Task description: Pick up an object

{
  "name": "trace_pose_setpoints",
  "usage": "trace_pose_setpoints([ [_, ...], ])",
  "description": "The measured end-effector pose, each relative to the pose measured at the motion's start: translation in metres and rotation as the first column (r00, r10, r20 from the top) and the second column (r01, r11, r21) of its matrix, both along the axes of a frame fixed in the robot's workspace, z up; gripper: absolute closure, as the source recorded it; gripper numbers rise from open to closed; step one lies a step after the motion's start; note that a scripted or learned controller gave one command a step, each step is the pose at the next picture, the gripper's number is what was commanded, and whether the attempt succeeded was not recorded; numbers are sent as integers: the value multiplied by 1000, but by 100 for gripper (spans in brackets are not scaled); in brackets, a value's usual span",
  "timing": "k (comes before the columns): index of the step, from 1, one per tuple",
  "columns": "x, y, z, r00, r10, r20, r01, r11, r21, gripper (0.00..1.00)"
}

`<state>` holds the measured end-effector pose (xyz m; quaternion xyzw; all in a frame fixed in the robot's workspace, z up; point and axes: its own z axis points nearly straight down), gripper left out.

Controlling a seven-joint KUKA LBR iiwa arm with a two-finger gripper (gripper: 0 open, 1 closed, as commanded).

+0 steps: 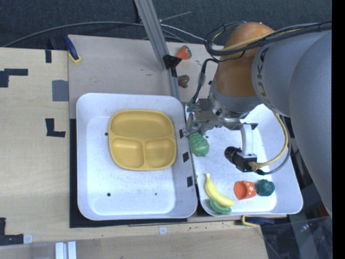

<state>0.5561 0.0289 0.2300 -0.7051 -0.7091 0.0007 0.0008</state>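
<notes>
Green and lumpy, the toy (198, 144) is the thing the tool (195, 124) looks set to pick up. It lies in the right bin (284, 194), close against the wall shared with the other bin. The tool hangs right over the green toy and looks to be touching its top, most likely because it has to come straight down to get hold. I cannot tell how far open the tool is, or if it has the toy yet, because the arm (242, 63) covers that spot. Below the green toy in the view lies a yellow banana (215, 190), its low end on a small green thing (221, 208) that is hard to make out. To the right of that, well apart from the green toy, sit an orange toy (244, 189) and a dark green ball (264, 187), touching each other. Left of the green toy, over the wall, a yellow plate (143, 139) with three parts sits in the left bin (129, 196). Above the green toy, out on the worktop (108, 69), are a small brown thing (183, 81) and a small orange thing (184, 52), both too tiny to name.
</notes>
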Motion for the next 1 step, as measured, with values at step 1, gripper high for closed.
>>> trace_pose_setpoints([
  [1, 16, 50, 9, 1000, 2, 2, -2, 1000, 2, 100],
])
